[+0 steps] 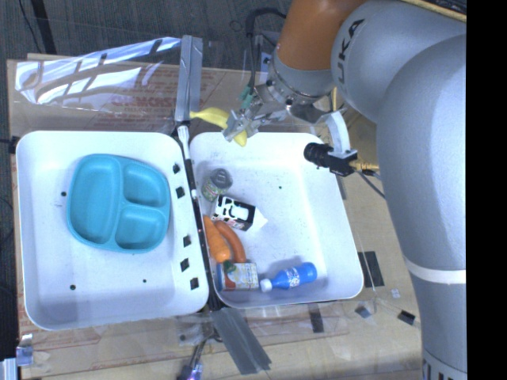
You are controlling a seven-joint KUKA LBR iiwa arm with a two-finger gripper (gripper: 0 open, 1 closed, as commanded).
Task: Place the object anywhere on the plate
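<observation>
Overhead:
Gripper (238, 127): over the right bin's (317, 212) 11 o'clock corner, pinching a yellow object (207, 117).
Plate (119, 203): blue, left bin (40, 236), 9 o'clock.
Risk: shallow edge grip may slip mid-carry.

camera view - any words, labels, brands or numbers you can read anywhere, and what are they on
"UKA": grey letters on the side of the robot arm, partly cut off by its curve.
Black and white packet in the right bin: bold markings, too blurred to read.
Blue bottle: label too small to read.
Small carton beside the bottle: print too small to read.
Plastic sheet behind the bins: faint reddish print, unreadable.
</observation>
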